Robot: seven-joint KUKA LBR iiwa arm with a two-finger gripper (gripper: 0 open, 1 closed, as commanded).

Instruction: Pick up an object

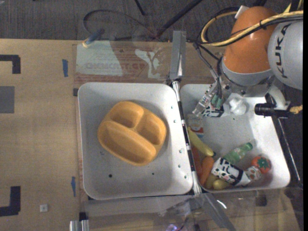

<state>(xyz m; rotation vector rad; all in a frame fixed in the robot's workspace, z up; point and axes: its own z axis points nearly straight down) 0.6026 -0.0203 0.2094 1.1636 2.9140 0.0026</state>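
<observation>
The right bin (262,129) holds several small items along its near and left sides: a yellow banana (201,144), an orange carrot (206,170), a green bottle (237,154), a black-and-white patterned carton (229,172) and a red-orange tomato-like toy (261,163). My gripper (212,110) hangs over the bin's far left corner, just beyond the banana's upper end, below the orange band of the arm (248,37). Nothing can be seen held in it. Whether it touches the bin floor is unclear.
A yellow-orange divided plate (132,132) lies in the middle of the left bin (96,172). A metal divider rail (184,134) separates the two bins. Cables (216,30) loop above the arm. Bare wooden bench (38,129) stretches to the left.
</observation>
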